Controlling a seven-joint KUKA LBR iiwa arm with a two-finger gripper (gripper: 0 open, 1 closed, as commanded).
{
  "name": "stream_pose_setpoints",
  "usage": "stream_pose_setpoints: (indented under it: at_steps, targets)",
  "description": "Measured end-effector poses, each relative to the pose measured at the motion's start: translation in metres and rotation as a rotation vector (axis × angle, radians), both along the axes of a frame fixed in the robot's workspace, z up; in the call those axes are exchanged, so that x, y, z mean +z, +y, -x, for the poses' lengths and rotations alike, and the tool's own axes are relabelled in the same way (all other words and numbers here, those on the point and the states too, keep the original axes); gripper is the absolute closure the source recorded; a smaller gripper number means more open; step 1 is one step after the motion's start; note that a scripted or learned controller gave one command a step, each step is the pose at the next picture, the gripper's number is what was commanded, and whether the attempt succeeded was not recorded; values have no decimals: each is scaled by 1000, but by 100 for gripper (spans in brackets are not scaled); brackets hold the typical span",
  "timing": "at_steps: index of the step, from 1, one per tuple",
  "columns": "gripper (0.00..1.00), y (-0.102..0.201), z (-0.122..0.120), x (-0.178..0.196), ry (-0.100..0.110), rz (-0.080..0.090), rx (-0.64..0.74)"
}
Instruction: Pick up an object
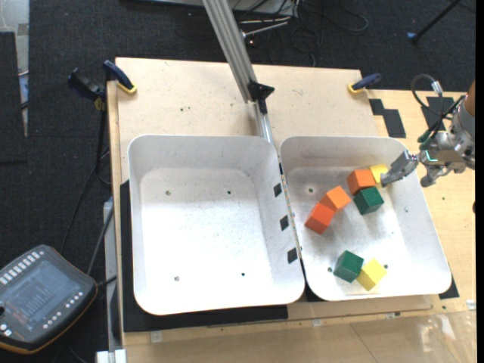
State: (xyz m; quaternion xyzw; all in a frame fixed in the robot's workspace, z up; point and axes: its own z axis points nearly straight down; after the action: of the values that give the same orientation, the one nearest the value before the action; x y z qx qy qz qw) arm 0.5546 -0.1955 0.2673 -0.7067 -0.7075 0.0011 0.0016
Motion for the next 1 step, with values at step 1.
stream_pose_setpoints:
  at_steps: [1]
  targets:
    - [0,0,-1,2,-4,1,1]
